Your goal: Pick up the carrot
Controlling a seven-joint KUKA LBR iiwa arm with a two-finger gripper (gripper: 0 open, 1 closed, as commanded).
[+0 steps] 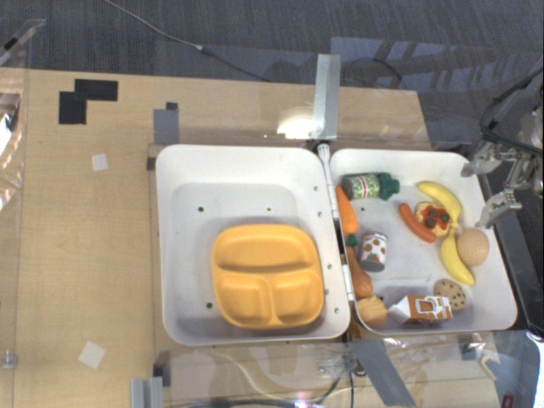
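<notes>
An orange carrot (346, 212) lies along the left wall of the right bin (501, 313), pointing toward the far side. A second, darker orange carrot-like piece (360, 277) with a green end lies just nearer on the same wall. My gripper (489, 185) hangs over the right bin's far right rim, well to the right of both and touching neither. Its fingers (495, 207) stand open with nothing between them.
The right bin also holds a green bottle (371, 185), a small can (373, 251), a sausage (416, 222), two bananas (460, 263), an egg (473, 247), a cookie (450, 294) and a small carton (425, 308). A yellow divided tray (268, 274) sits in the left bin (183, 228).
</notes>
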